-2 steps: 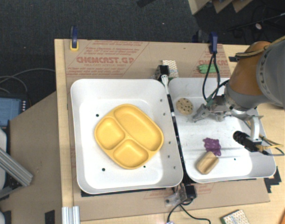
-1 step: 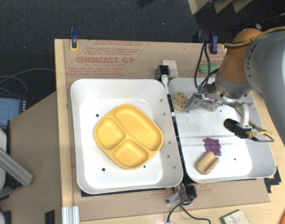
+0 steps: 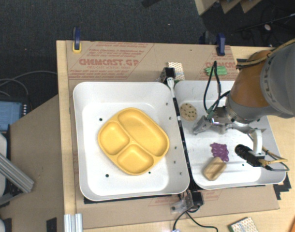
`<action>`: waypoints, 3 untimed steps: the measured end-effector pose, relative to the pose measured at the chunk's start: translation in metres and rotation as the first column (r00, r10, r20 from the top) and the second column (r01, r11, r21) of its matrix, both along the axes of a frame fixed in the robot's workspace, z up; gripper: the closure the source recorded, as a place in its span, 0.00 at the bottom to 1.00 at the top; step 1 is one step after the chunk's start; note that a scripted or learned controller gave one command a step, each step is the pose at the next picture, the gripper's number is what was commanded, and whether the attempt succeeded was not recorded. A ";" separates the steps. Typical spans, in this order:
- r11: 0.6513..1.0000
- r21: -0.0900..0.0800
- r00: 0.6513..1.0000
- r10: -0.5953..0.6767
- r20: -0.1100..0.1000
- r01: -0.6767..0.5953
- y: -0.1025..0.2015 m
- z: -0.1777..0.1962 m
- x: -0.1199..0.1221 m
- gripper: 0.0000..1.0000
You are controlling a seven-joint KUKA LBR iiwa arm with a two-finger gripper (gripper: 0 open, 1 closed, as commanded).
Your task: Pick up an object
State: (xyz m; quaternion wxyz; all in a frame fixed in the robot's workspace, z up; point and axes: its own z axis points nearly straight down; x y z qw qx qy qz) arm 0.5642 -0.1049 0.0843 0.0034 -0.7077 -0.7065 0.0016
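Right bin (image 3: pixel 240 176): the gripper (image 3: pixel 205 125) hangs low, just beside a round tan perforated disc (image 3: pixel 188 111) at its upper left, with a purple lump (image 3: pixel 219 151) and a tan block (image 3: pixel 214 168) below it. A yellow divided plate (image 3: pixel 133 140) lies in the left bin (image 3: pixel 89 105). You should centre over one item, probably the purple lump, and descend straight. You cannot tell how far the gripper is open; nothing shows held in it

Left bin (image 3: pixel 82 129): yellow divided plate (image 3: pixel 133 140). Right bin (image 3: pixel 239 176): pincer (image 3: pixel 203 126) near a round tan disc (image 3: pixel 188 111); purple lump (image 3: pixel 219 150) just beside tan block (image 3: pixel 214 168).
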 end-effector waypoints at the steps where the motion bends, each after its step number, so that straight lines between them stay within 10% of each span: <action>1: 1.000 -0.001 1.000 -0.004 0.001 0.004 -0.022 0.000 -0.068 0.00; 2: 1.000 -0.005 1.000 0.000 0.011 0.000 -0.020 0.011 -0.063 1.00; 3: 1.000 -0.002 1.000 0.011 0.022 -0.011 0.039 0.106 -0.005 1.00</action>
